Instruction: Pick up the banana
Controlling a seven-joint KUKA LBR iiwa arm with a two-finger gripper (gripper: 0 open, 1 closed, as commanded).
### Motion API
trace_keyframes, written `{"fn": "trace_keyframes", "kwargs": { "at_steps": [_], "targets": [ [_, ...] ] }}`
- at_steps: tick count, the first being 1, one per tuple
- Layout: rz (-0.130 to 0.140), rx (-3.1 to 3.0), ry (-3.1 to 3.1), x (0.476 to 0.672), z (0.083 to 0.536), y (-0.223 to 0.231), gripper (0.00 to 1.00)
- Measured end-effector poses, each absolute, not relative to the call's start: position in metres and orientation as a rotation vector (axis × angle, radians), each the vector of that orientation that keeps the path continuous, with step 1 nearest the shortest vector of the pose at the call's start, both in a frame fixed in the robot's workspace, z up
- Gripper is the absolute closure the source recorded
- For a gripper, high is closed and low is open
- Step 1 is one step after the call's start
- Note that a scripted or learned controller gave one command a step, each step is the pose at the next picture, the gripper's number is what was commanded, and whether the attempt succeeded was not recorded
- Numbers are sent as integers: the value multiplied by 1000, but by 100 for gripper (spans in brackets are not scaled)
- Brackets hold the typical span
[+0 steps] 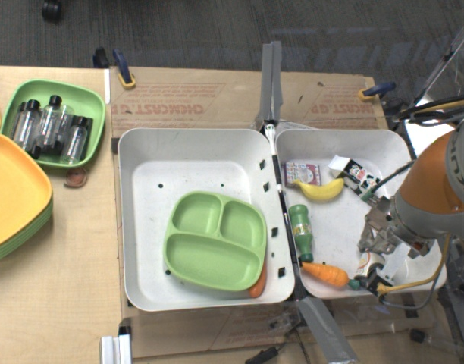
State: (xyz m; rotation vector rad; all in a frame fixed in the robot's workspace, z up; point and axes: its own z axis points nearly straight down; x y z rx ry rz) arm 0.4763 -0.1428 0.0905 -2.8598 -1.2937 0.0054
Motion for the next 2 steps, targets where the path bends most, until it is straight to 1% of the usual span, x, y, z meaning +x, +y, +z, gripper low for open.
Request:
{"fn": "trace_keyframes", "kwargs": {
  "at_steps": [1,2],
  "targets": [
    [8,-2968,-1022,499,90,-135,100],
    [5,-3013,-887,478,91,-123,100]
  ]
}}
